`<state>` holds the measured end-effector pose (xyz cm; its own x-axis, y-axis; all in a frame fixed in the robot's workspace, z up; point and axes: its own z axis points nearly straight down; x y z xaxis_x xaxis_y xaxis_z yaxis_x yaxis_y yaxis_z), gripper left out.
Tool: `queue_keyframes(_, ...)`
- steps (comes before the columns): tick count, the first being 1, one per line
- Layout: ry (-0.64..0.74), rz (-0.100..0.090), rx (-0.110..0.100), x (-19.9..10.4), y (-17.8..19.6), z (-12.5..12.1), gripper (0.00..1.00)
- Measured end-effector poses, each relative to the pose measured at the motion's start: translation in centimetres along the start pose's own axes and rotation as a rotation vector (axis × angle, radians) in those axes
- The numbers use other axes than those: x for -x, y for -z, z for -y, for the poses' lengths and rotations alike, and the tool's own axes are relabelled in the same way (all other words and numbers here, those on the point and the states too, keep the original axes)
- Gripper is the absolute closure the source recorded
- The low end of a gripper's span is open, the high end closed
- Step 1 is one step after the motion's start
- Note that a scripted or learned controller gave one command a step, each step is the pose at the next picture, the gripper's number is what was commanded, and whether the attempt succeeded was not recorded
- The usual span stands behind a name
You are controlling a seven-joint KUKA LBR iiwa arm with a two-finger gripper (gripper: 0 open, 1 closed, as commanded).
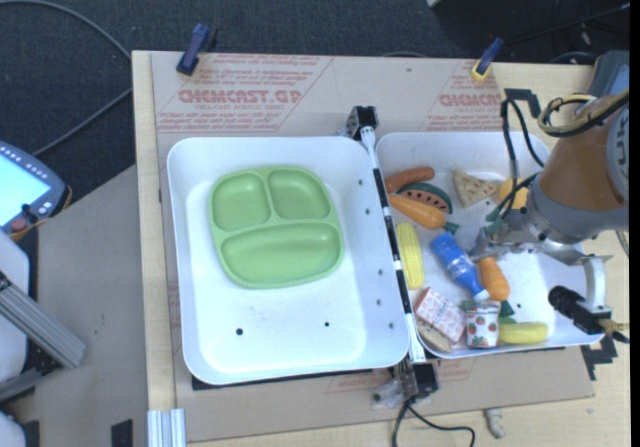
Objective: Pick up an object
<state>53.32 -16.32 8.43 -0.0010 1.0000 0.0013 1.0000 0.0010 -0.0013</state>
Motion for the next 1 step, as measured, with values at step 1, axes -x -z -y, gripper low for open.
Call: queue_keyframes(1, 0.001, 0.001, 0.002, -8.41, 10.05, -0.04, 1.00)
